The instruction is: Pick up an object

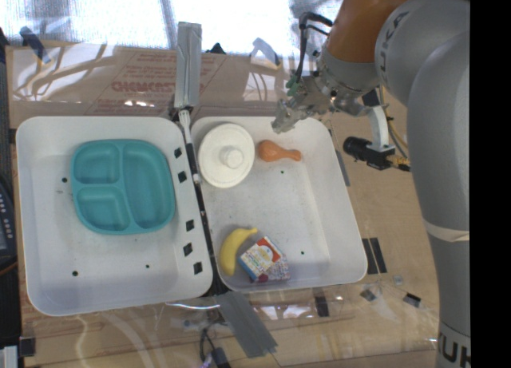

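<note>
Nothing gripped. End effector (284, 123) poised at the far rim of the right bin (339, 215), just beyond the orange drumstick-shaped toy (277, 152); spread or pressed together, cannot tell. Toy resting on the bin floor, directly right of the white round lid (226, 155), long axis running left-right, bulb toward the lid. Probably a short drop toward the viewer from the end effector to reach it.

robot lab: arm (415, 63), bench bins (32, 199)
</note>
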